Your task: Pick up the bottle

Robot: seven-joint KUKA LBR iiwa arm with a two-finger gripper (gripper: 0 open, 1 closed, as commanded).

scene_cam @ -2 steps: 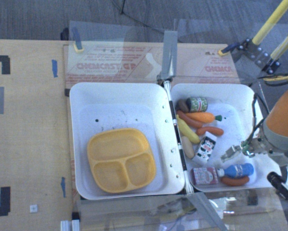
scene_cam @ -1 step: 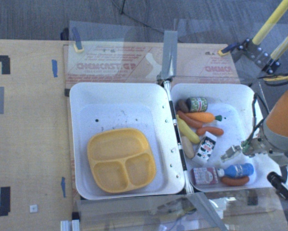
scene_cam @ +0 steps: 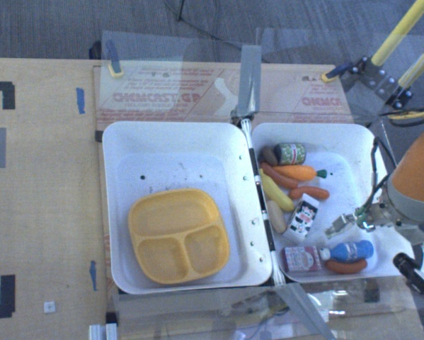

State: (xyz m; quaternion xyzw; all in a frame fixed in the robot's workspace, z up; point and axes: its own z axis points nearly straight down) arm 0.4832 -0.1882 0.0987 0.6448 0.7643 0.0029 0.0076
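On the tan bench [scene_cam: 42, 211] by grey floor [scene_cam: 56, 13], two white bins [scene_cam: 176, 147], hand [scene_cam: 350, 222] above bottle [scene_cam: 350, 250], grip unclear.

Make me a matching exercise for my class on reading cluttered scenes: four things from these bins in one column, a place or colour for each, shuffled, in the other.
Things:
1. yellow divided plate
2. blue bottle
3. carrot
4. green can

Descriptions:
A. lies near the right bin's front edge, white cap pointing left
B. orange, just in front of the can
C. at the far end of the right bin
D. lies in the left bin

Pairs: 1-D, 2-A, 3-B, 4-C
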